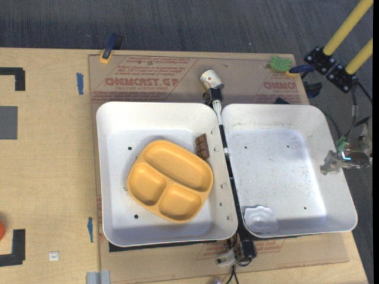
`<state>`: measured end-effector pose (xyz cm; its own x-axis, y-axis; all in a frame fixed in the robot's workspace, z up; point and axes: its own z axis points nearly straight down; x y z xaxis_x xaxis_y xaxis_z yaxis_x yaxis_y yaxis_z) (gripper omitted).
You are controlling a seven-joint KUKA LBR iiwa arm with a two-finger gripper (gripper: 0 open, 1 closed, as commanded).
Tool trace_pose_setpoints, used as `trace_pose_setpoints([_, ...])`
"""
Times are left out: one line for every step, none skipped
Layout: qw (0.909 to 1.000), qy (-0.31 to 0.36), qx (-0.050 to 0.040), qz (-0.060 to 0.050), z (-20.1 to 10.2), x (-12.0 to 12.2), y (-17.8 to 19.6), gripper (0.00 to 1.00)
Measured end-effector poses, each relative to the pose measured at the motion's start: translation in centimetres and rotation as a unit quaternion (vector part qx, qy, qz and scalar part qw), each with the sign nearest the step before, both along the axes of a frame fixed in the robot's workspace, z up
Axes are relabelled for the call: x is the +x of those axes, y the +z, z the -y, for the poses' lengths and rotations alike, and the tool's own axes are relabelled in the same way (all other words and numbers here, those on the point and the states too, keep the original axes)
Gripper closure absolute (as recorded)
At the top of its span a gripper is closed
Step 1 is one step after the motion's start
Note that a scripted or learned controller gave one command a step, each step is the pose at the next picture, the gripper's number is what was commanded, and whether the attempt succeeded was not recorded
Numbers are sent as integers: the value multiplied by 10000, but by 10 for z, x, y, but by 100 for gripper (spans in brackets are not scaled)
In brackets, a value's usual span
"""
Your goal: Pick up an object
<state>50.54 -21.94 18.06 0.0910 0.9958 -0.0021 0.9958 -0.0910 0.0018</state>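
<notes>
A yellow sectioned plate [170, 180] lies flat in the left bin [112, 158], turned at an angle, its three compartments facing up: one long section toward the upper right and two smaller ones toward the lower left. A small brown block [202, 146] sits just beside the plate's upper right edge, near the bin's right wall. In the right bin [314, 158], a clear crumpled plastic piece [260, 219] rests in the near left corner.
</notes>
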Motion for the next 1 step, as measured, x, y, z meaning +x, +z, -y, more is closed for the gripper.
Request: trace_pose_setpoints([9593,2822,-7,8,-3,47,14,100])
